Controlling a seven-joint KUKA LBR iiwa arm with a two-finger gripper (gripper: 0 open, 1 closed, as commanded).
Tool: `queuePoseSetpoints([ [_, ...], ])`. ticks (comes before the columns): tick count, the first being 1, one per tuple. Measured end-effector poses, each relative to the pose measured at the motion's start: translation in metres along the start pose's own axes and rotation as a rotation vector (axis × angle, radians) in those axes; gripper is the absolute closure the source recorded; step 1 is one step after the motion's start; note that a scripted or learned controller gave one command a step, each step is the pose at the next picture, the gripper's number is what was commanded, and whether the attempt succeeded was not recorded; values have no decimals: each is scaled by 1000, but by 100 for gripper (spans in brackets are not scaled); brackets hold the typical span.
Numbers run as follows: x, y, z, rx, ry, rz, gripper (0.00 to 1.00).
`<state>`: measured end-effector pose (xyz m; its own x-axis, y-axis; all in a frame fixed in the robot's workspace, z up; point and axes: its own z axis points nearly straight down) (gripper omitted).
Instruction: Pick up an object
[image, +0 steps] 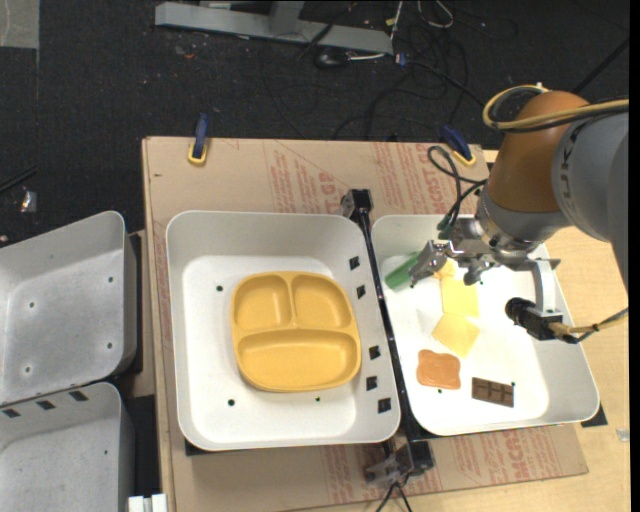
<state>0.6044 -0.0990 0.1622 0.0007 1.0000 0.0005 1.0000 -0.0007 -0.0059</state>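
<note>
While low over right bin (570, 400), fingers (452, 262) just above yellow block (459, 312)

From my remote station I see a dark speckled floor (80, 90) surrounding the worktop (280, 170), which is covered by a brown cardboard sheet printed with red lettering. Two blue clamps (199, 140) grip its far edge. Black cables (360, 110) trail across the floor beyond, near a grey metal bar (270, 25). Grey perforated metal panels (60, 300) lie at the left. Lighting is even.
</note>
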Motion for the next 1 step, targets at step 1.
queuePoseSetpoints([
  [1,0,-2,65,0,0,0,0],
])
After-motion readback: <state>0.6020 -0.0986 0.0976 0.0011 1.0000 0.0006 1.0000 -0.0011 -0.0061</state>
